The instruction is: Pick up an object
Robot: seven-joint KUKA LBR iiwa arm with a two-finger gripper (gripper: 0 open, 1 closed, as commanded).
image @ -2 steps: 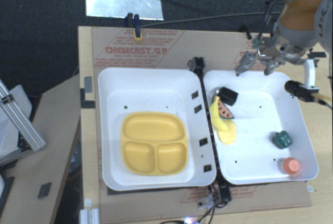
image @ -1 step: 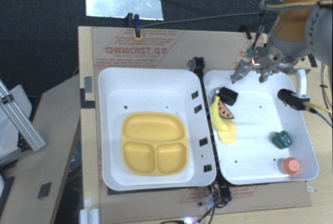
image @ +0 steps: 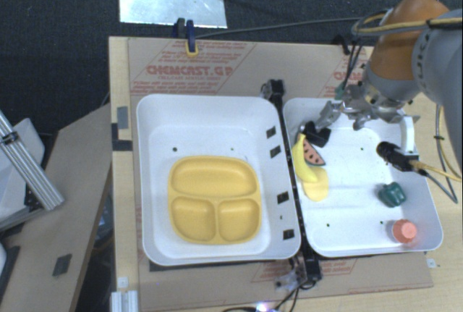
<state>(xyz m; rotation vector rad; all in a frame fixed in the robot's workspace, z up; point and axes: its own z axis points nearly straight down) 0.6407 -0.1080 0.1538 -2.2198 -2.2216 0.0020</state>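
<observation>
In the right bin (image: pixel 427 231), a yellow banana (image: pixel 309 174) lies along the left wall. A small watermelon slice (image: pixel 311 153) rests on its upper part. A teal object (image: pixel 393 194) sits near the right wall, and an orange-pink object (image: pixel 404 232) is in the front right corner. My gripper (image: pixel 318 131) reaches in from the right and is low over the bin's back left area, just above the watermelon slice and the banana's top end. Whether it touches either one is unclear.
The left bin (image: pixel 155 122) holds a yellow divided plate (image: pixel 214 198). The two bins meet at a black-clipped divider (image: pixel 286 158). Cardboard (image: pixel 210 64) lies under the bins. The orange-banded arm (image: pixel 405 35) hangs over the right bin's back right.
</observation>
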